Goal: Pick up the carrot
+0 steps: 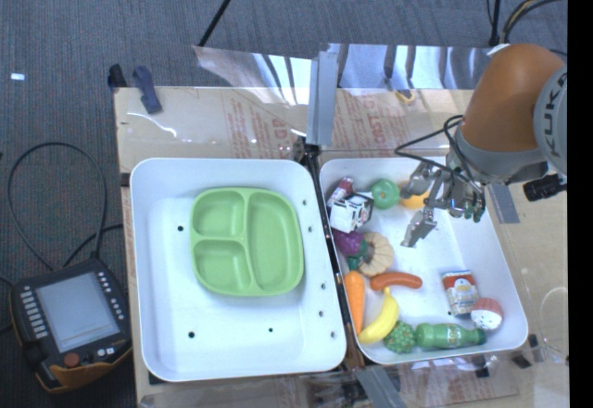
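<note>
One carrot (pixel 355 300) lies well below-left of the tool (pixel 434 208); one banana (pixel 381 319) touches it; the tool's fingers seem spread, holding nothing.

Grey arm (pixel 505 151) (orange band), metal gripper (pixel 428 211).

A green 3-compartment tray (pixel 247 241) lies in the left bin (pixel 157 304).
</note>
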